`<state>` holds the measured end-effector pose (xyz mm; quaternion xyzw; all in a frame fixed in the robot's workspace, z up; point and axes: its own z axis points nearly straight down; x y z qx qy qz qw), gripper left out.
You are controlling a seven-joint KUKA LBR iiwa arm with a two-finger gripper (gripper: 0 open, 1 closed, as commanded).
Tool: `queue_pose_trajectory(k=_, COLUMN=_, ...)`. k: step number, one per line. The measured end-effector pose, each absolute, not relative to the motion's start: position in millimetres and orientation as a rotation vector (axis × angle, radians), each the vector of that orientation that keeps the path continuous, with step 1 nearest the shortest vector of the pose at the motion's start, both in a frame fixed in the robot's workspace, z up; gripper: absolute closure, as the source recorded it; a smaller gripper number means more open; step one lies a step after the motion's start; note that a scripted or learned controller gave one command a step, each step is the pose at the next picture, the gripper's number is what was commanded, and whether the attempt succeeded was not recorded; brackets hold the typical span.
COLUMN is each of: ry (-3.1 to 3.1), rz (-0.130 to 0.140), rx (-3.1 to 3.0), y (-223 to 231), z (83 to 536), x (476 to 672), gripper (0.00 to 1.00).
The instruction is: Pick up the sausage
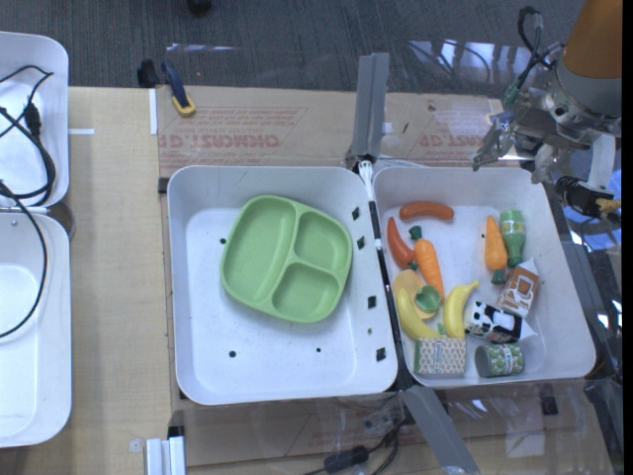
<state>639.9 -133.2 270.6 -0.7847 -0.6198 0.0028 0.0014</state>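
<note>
Red mirrored lettering, seemingly "CHEMCAST GP", runs across the brown paper-covered flat sheet (237,132) behind the two white bins (188,295); package labels are unreadable.

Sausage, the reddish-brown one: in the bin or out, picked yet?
In, not picked. The reddish-brown sausage lies flat on the floor near the far wall of the right white bin; the two-finger gripper hovers above that bin's far rim.
</note>
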Motion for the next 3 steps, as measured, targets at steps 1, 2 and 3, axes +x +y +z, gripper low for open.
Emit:
queue_pose_trajectory(k=1, ry=-2.021, rz=0.009, rx=-2.400, y=-94, z=138, x=658.1, gripper=0.00)
queue_pose_trajectory(k=2, ry=-2.017, rz=0.008, rx=-2.400, y=-130, z=92, x=658.1, gripper=0.00)
queue_pose_trajectory(k=3, ry=-2.016, rz=0.006, rx=-2.402, y=-130, z=100, x=659.1, gripper=1.00)
